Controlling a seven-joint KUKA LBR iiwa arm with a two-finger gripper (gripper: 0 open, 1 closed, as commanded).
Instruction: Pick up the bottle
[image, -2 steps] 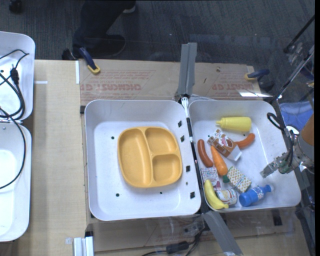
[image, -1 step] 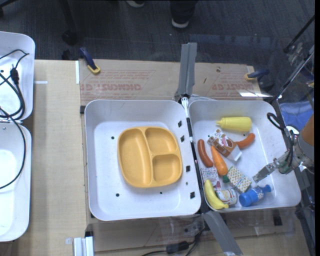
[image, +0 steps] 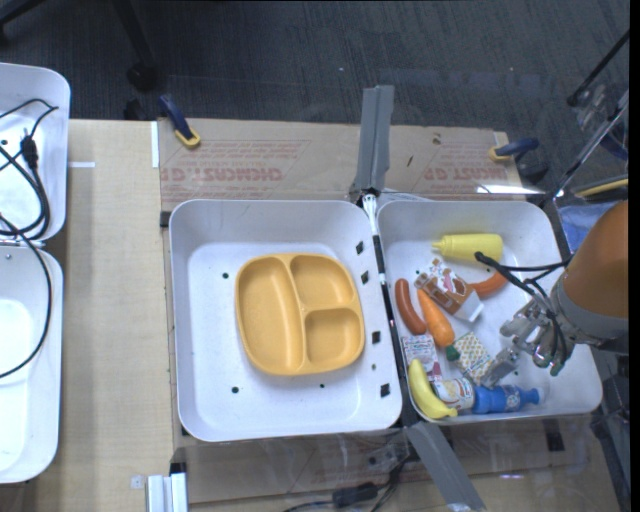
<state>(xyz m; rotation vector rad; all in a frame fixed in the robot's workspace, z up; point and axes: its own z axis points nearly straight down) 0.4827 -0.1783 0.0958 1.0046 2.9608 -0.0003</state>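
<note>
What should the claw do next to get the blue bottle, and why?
Probably dip a little lower and toward the near wall. The claw hangs just above the blue bottle, which lies on its side in the right bin, beside the banana. Nothing shows between its fingers yet, so it likely needs to come down around the bottle first.

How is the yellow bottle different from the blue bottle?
The yellow squeeze bottle is plain yellow, while the blue plastic bottle is blue with a pale cap end. The yellow one lies near the far wall of the right-hand white bin; the blue one lies by the near wall, beside the banana. The robot's hand hangs just above the blue one, away from the yellow. Both lie on their sides.
</note>
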